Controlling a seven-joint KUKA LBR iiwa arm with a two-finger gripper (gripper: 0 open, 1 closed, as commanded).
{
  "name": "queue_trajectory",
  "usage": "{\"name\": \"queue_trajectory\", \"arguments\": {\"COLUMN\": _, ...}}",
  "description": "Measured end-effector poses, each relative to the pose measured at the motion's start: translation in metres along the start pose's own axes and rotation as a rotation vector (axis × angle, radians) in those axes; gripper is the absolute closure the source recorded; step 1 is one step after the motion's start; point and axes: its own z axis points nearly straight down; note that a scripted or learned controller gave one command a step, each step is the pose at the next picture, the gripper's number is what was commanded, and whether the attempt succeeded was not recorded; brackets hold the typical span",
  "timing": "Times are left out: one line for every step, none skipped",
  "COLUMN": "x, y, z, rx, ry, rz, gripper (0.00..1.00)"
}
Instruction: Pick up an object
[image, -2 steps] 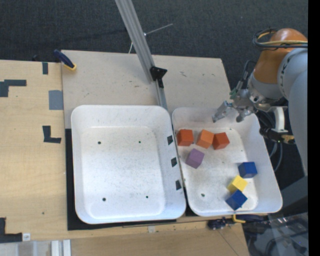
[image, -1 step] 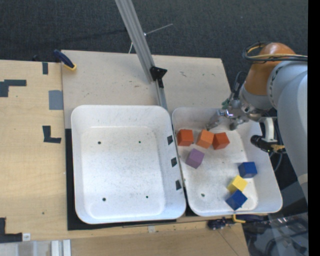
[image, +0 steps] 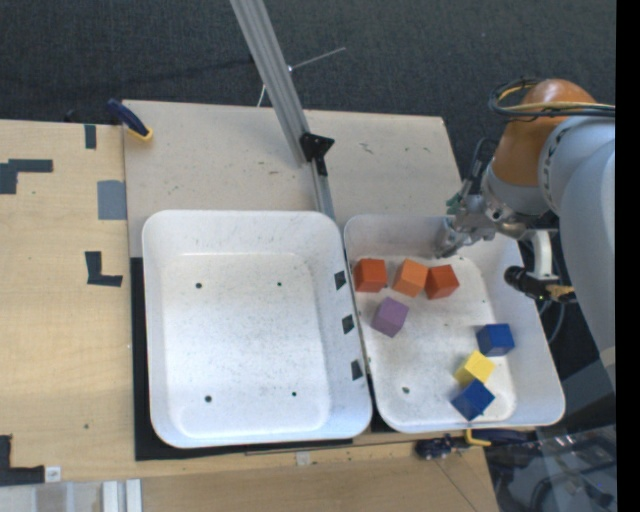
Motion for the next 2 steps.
{"name": "queue_trajectory", "arguments": {"x": -0.004, "y": 0.000, "z": -0.044, "rx": -0.012, "ry": 0.000, "rz": 0.002, "gripper": 1.00}}
{"name": "queue_trajectory", "arguments": {"x": -0.006, "y": -0.009, "z": -0.099, "rx": -0.013, "ry": 0.000, "rz": 0.002, "gripper": 1.00}}
